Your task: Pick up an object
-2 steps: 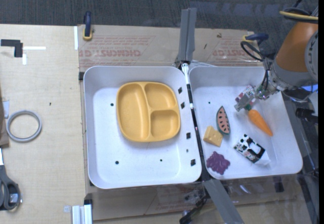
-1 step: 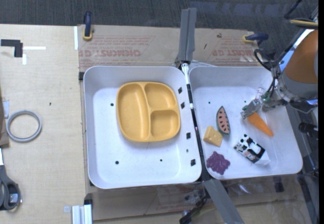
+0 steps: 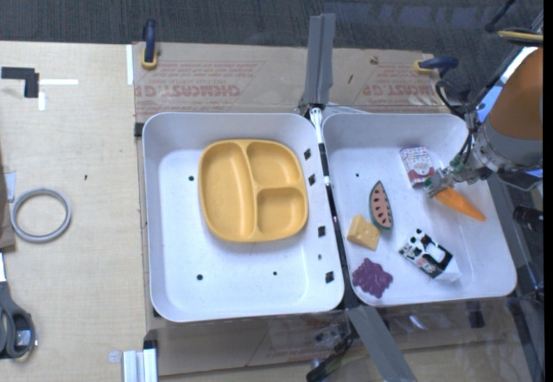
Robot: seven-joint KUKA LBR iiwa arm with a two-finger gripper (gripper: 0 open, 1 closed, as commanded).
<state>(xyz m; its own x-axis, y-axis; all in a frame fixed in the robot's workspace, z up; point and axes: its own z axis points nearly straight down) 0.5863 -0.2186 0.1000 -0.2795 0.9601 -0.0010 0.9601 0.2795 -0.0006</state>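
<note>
Camera view: six toys right bin (image 3: pixel 484 281); end effector (image 3: pixel 451 184) grip unclear, perhaps touching carrot (image 3: pixel 461 203).

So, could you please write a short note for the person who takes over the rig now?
Hand: low over the right bin, at its right side, between the small red-and-white carton and the orange carrot. Whether it holds anything cannot be seen.
Also in the right bin: watermelon slice, cheese wedge, purple grapes, black-and-white carton.
Left bin: yellow divided plate.
Done: nothing visibly lifted.
Left: grasp one object and raise it.
</note>
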